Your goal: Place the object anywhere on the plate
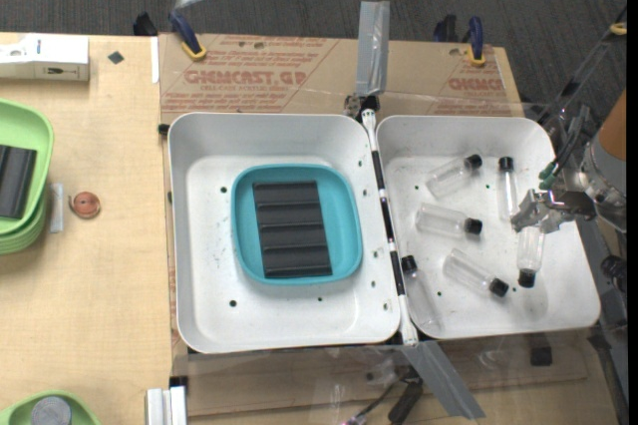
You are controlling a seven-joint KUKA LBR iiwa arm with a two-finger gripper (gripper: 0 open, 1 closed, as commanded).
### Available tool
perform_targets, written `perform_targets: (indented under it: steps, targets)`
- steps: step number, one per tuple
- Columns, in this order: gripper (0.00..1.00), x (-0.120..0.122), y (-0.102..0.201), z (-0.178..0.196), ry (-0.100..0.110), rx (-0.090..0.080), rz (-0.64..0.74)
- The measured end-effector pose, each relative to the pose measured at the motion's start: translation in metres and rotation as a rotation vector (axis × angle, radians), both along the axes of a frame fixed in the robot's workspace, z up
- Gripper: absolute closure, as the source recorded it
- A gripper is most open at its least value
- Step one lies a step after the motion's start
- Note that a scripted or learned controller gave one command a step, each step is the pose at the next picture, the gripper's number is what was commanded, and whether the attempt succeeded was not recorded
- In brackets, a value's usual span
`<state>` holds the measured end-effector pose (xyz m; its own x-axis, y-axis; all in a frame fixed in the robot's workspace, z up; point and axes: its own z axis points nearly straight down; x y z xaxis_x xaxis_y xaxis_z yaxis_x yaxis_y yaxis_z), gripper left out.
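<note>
We pick up the gripper (531, 217) at the right edge of the right bin (419, 139), hanging low over the bin floor, and its metal fingers straddle the upper end of a clear vial (528, 256) that points down toward the near rim with its black cap at the bottom. Whether the fingers actually pinch that vial or merely sit beside it, we cannot tell from this angle, and how wide they stand is just as unclear. Behind the gripper the arm (610, 154) comes in from the right.

Moving outward across the same bin, we count more capped vials lying loose: one near the top (454, 174), one slim one beside it standing nearly upright in the picture (507, 186), one in the middle (447, 221), and one lower down (475, 272). A small black cap (408, 265) lies by the bin's left wall.

Over the divider, the left bin (194, 213) holds the teal plate (246, 213), and on the plate rests a dark ribbed rack (291, 228).

Further left on the wooden bench (100, 313) we see a green tray (30, 129), a small orange disc (86, 205), and a white box (45, 59) near the far edge
</note>
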<state>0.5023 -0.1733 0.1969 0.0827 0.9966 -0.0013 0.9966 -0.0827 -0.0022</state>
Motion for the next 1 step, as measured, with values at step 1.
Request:
perform_targets:
  steps: [1]
  targets:
    - [1.0, 0.0006, -0.0003, 0.0081, 0.001, -0.001, 0.003]
